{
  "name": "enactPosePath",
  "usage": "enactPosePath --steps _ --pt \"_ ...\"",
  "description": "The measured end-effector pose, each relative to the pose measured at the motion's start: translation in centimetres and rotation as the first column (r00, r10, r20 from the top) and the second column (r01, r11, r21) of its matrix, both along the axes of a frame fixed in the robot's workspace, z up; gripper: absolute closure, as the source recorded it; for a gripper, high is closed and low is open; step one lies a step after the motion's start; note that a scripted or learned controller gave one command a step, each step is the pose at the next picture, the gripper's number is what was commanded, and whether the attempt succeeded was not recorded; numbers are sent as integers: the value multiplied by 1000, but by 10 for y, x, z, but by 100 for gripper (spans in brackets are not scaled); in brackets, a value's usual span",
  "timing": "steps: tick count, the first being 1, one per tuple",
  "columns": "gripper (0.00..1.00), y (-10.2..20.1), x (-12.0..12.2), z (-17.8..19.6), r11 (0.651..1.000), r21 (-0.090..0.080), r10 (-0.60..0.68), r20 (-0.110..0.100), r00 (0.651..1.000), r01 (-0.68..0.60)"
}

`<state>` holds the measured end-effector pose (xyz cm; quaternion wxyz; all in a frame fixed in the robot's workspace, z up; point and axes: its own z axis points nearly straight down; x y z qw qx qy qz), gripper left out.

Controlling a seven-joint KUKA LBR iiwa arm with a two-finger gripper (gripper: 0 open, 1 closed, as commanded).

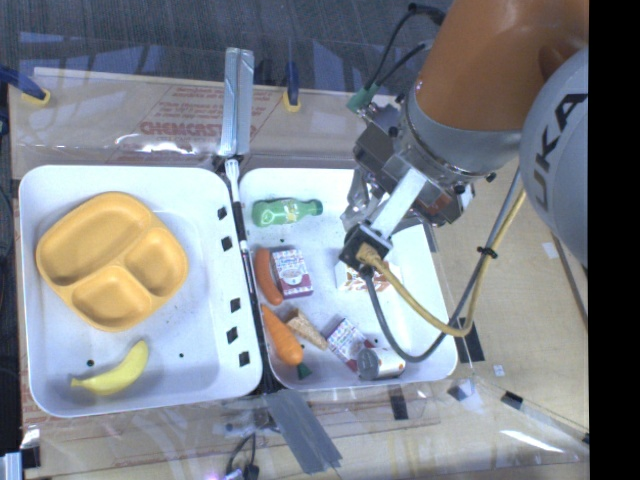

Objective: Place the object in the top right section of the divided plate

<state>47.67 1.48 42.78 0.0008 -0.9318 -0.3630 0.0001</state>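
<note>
Overhead, a slanted look down on a bench that carries two shallow white bins side by side. My grey arm, with its broad orange band, reaches in from 3 o'clock and hangs over the right bin, above its 1 o'clock corner. My wrist hides my fingers, so I cannot tell whether they are open or closed.

In the left bin, a yellow divided plate with three sections lies toward 10 o'clock, turned at an angle. A banana lies on the bin floor at 6 o'clock from the plate, near it but apart.

The right bin holds a small clutter. A green bottle lies on its side at 11 o'clock. Along the 9 o'clock wall, a carrot lies just beside a red and white carton. A second carrot lies toward 7 o'clock, with a pale cone-shaped piece against it. A patterned packet and a grey item sit close together near 5 o'clock.

Which of these is the object to be moved I cannot tell; all of them lie outside the plate.
</note>
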Motion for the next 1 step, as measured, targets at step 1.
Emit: enactPosePath --steps 1 --pt "100 -43 0 13 960 -1 279 -3 960 -279"
